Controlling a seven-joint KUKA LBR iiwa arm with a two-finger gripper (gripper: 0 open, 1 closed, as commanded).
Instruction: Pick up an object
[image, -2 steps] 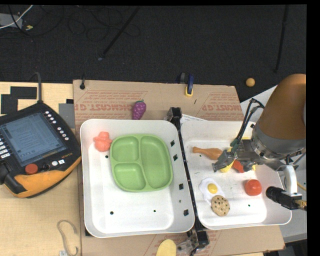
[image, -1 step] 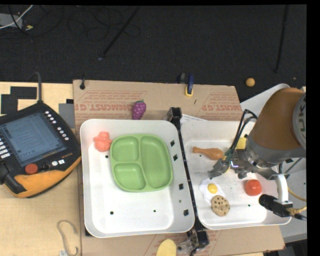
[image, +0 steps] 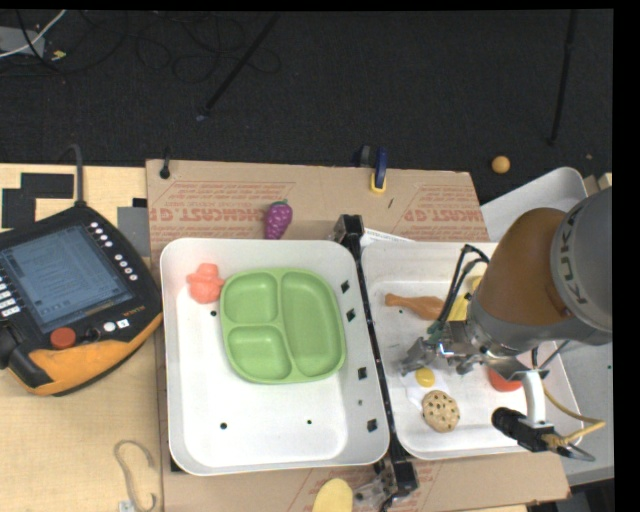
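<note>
My gripper hangs low over the right bin, under the grey and orange wrist. Its fingers look spread open, and I see nothing held between them. A small yellow piece lies just in front of the left fingertip. A round speckled cookie sits nearer the bin's front edge. A brown wooden piece lies behind the gripper, and a red object shows partly under the arm to the right. A yellow item is half hidden by the wrist.
The left bin holds a green divided plate and an orange toy. Purple grapes rest on the cardboard behind it. A yellow object lies at the front edge. A teach pendant sits far left.
</note>
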